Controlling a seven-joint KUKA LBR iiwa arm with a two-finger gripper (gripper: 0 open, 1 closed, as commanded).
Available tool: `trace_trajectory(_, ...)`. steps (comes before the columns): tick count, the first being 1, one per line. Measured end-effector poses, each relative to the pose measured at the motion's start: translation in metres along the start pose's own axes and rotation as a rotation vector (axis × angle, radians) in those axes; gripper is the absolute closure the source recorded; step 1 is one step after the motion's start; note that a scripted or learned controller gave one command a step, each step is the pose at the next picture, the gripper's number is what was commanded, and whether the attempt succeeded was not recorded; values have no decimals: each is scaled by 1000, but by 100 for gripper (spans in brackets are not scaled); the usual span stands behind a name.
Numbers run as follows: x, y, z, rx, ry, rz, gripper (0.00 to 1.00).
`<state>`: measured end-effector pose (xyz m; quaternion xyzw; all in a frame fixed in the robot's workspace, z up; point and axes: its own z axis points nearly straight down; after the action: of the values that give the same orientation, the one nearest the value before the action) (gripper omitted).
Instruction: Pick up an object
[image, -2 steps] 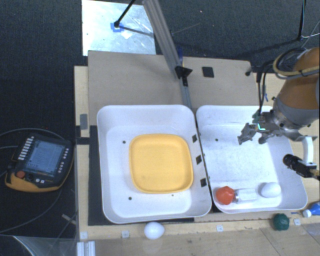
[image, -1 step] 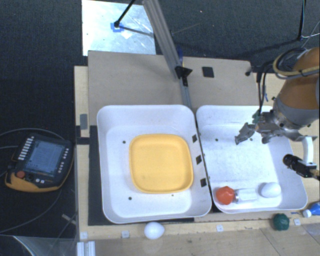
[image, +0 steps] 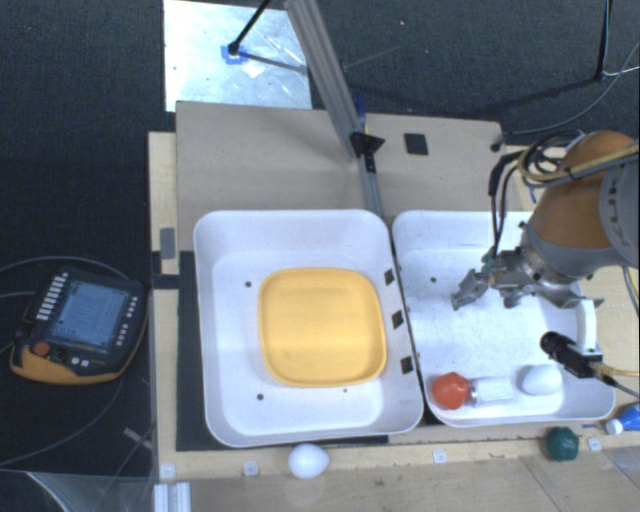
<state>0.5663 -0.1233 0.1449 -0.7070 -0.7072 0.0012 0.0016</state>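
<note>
Camera view has the jaws (image: 478, 290) over the right bin (image: 440, 240), parted and holding nothing, well apart from that bin's one red ball (image: 450, 390), one white cylinder (image: 492, 390) and one white egg (image: 541, 380) along its near wall. Closing here would likely catch nothing; crowded against the wall, those objects could slip away. One yellow plate (image: 323, 326) sits in the left bin (image: 230, 400).
</note>
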Motion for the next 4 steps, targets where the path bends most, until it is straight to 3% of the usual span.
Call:
trace_trajectory(1,0,-1,52,0,0,0,0)
trace_trajectory(2,0,1,39,-5,-1,1,100)
trace_trajectory(4,12,-9,-75,-9,-1,-1,100)
